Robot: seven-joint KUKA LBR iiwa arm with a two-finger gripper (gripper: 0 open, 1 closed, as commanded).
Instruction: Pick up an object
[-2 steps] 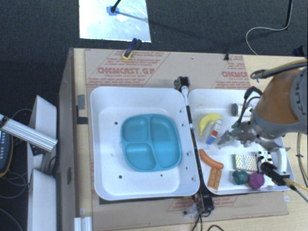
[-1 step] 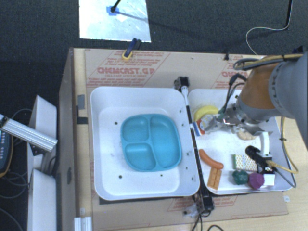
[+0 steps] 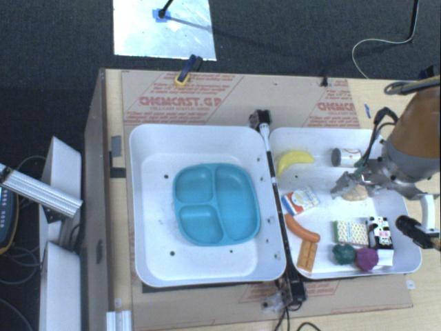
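Note:
My gripper (image 3: 353, 183) is low in the right bin (image 3: 413, 264), at the end of the grey arm with its orange band (image 3: 420, 119) coming in from the right. It hangs right over a small beige object (image 3: 357, 194) that peeks out just below it; whether they touch is unclear. Around it lie a yellow banana (image 3: 295, 160), a white can (image 3: 343, 157), a small red and white carton (image 3: 301, 201), an orange carrot-like piece (image 3: 303, 229) and an orange cracker (image 3: 307, 255).
The bin's front right corner holds a patterned box (image 3: 351, 232), a green lump (image 3: 343, 254), a purple lump (image 3: 367, 258) and a black and white item (image 3: 380, 233). A blue divided plate (image 3: 215, 203) lies in the left bin (image 3: 155, 150). A ridge (image 3: 274, 192) separates the bins.

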